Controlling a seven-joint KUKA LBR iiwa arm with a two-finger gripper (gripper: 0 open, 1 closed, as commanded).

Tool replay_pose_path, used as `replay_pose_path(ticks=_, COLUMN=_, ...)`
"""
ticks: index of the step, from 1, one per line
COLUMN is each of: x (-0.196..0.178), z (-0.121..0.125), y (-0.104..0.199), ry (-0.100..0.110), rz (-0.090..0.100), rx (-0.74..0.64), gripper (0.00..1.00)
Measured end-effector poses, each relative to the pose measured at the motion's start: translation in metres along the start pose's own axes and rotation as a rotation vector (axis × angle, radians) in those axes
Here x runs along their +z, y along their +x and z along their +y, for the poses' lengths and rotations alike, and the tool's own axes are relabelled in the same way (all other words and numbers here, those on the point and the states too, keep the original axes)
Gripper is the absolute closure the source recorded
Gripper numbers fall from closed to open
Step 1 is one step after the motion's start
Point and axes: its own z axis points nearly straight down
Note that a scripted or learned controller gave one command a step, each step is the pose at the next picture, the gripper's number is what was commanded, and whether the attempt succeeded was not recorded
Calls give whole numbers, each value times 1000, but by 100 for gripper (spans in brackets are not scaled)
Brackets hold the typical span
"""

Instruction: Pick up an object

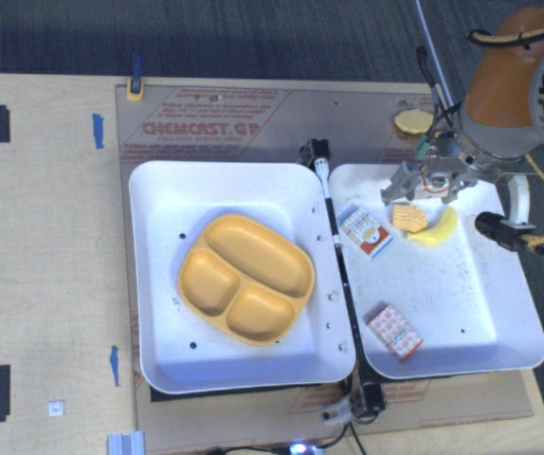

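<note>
I saw left bin (154, 282) holding one big yellow tray (244, 278) with three dips, sitting near its middle. Right bin (499, 330) held four small things. Yellow banana (438, 229) lay at 12 o'clock, cracker (408, 218) touching it on 9 o'clock side. Small carton (366, 231) sat at 10 o'clock. Red packet (392, 331) sat at 7 o'clock. Gripper (427, 184) hung just above cracker and banana. Could not tell how wide jaws stood, or if they had anything.

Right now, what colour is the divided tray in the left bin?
The divided tray is yellow-orange, plain with no pattern, as the camera view shows against the white left bin.
</note>
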Motion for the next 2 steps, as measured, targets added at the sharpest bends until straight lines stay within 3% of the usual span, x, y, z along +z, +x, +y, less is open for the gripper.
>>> replay_pose_path(ticks=1, x=95, z=-9, y=-36, ry=-4, rz=-2, rx=0, gripper=0)
replay_pose_path(ticks=2, x=85, z=-8, y=-36, ry=-6, rz=-2, rx=0, gripper=100)
